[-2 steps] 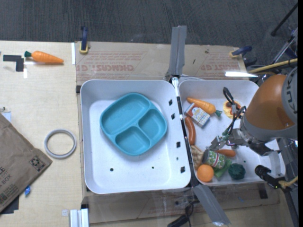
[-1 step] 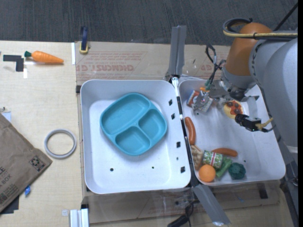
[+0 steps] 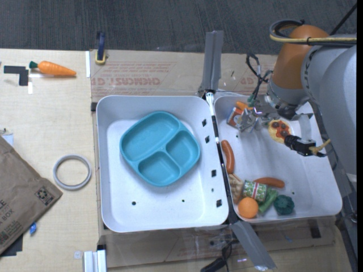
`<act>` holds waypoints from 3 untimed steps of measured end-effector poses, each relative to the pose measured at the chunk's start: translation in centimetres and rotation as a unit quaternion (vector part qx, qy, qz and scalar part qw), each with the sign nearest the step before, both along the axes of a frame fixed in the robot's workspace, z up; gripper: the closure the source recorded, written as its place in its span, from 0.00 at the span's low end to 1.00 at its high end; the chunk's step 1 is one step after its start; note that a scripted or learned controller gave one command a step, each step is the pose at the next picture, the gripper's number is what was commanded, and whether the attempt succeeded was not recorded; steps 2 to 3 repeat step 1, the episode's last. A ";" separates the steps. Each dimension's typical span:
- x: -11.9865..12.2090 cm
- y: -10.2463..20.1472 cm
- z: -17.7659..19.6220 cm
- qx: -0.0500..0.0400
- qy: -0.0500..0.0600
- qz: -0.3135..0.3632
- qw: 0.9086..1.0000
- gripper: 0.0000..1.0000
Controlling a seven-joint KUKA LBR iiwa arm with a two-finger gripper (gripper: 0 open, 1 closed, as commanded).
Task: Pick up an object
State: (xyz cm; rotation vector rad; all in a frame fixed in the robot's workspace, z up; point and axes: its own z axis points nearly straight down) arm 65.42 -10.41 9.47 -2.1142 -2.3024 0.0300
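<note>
the arm comes in from the right and its gripper [image 3: 247, 119] is down in the far corner of the right bin [image 3: 317, 180], among small bits there; whether its jaws are wide or narrow i cannot tell; a sausage [image 3: 228, 155] lies by the bin's left wall; an orange [image 3: 248, 207] sits at the near edge; the left bin [image 3: 113, 208] holds a blue divided plate [image 3: 160, 148].
</note>
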 end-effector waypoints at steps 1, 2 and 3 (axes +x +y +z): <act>-3.8 5.1 9.4 0.000 -0.010 -0.051 0.999 1.00; -3.8 5.1 9.4 0.000 -0.010 -0.051 0.999 1.00; -3.8 5.1 9.4 0.000 -0.010 -0.051 0.999 1.00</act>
